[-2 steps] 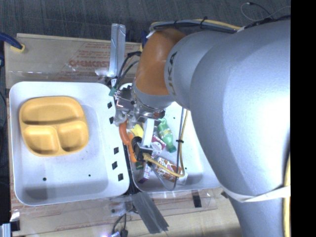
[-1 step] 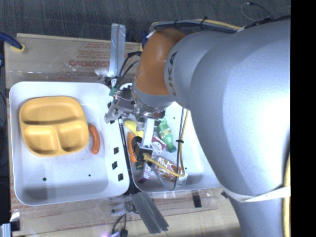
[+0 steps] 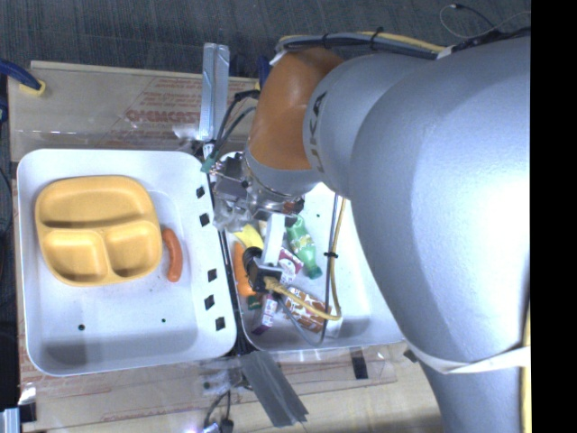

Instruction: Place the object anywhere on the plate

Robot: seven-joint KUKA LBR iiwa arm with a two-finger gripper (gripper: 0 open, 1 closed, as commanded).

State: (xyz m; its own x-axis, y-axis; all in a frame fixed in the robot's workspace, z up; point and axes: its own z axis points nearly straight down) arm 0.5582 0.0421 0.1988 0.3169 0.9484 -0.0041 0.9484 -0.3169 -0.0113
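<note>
A yellow plate (image 3: 95, 228) with three compartments lies in the left bin (image 3: 54, 341), toward its far left. Just right of the plate, an orange sausage-shaped object (image 3: 171, 253) rests on the bin floor, touching or nearly touching the plate's rim. My gripper (image 3: 236, 213) hangs below the orange wrist band, over the left edge of the right bin (image 3: 361, 318) and close to the divider between the bins. Beneath it lies a pile of objects: a yellow one (image 3: 251, 236), an orange one (image 3: 241, 269) and a green one (image 3: 303, 247). Nothing shows between the fingers.
The arm's large grey body covers most of the right bin and the right of the view. Colourful packets (image 3: 302, 309) lie at that bin's near side. The divider wall (image 3: 213, 269) with black marks separates the bins. A metal post (image 3: 214, 88) stands behind them.
</note>
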